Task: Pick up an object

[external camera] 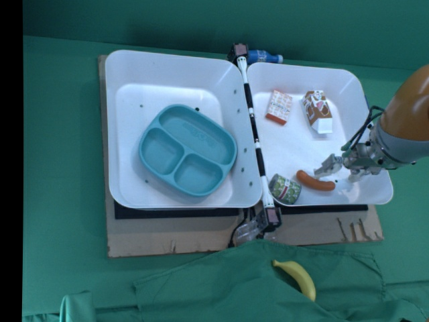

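The small orange-red sausage-shaped toy (316,180) lay on the floor of the right shallow white bin (348,79), near its front edge, long axis running roughly left-right across the view, its right end tipped slightly toward the front rim. My two-finger gripper (339,168) sat just above and right of that sausage's right end, fingers spread apart with nothing between them; one light grey fingertip (328,166) was close over the sausage, touching or not I could not tell. My grey arm with the orange band (409,109) came in from the right edge, reaching down and leftward over the bin's right rim, wrist angled toward the bin floor. Other stuff in the same bin: a round green-labelled can on its side (285,189) just left of the sausage at the front left corner, a small red-and-white flat box (279,106) near the back left, a brown-and-white carton (317,111) beside it to the right, both well apart from the sausage. The left shallow white bin (127,69) held a teal three-compartment plastic tray (188,150), tilted diagonally. A blue-capped bottle (261,57) lay behind the seam between the bins. A yellow banana (296,276) lay on the green cloth (201,294) in front of the bench, outside both bins.
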Tool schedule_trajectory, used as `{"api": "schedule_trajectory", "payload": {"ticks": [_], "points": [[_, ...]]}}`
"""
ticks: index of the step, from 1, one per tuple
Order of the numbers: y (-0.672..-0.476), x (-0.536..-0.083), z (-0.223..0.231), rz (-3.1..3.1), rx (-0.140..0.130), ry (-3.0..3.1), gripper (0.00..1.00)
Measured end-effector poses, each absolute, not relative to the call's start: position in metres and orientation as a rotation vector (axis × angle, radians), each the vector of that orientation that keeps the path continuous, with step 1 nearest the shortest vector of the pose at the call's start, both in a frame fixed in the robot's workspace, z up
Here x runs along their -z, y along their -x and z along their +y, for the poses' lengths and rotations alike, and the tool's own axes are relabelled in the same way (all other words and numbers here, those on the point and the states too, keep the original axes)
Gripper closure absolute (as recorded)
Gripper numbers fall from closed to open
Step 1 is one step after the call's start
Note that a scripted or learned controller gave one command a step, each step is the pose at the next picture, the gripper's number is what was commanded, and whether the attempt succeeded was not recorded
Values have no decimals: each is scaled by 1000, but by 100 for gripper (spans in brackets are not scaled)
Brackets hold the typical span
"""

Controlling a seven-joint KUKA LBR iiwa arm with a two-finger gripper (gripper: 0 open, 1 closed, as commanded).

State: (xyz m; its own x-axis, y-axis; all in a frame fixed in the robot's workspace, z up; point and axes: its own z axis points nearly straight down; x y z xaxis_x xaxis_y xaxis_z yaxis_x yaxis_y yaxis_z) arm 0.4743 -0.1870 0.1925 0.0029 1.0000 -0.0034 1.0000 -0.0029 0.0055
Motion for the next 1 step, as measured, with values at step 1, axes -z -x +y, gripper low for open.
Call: {"api": "schedule_trajectory", "payload": {"ticks": [1], "points": [[-473,-185,-188,2209,-10,-2217,0]]}}
